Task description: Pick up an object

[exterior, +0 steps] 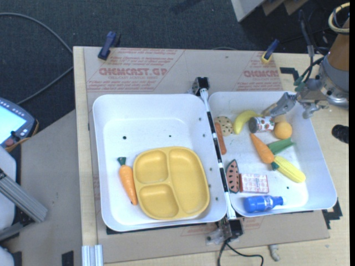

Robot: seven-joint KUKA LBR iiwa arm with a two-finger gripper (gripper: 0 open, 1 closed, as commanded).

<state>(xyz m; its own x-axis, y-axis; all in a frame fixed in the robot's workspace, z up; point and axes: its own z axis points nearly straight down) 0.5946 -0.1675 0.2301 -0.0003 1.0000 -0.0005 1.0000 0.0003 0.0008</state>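
Note:
The right bin (319, 165) holds several toy foods: a banana (243, 119), a small red and white can (262, 124), an orange (283, 130), a carrot (262, 148), a green vegetable (280, 146), a corn cob (290, 169), a watermelon slice (233, 176), a red and white box (254, 182) and a blue bottle (262, 203). My gripper (277, 110) reaches in from the right over the bin's far part. Its tip is just above the can and the orange. Nothing shows in its grasp.
The left bin (111, 121) carries a yellow divided plate (169, 182) and a second carrot (127, 182) beside it. A tan cookie (223, 125) and an orange stick (221, 140) lie against the divider between the bins. Blue clamps (107, 45) hold the board's far edge.

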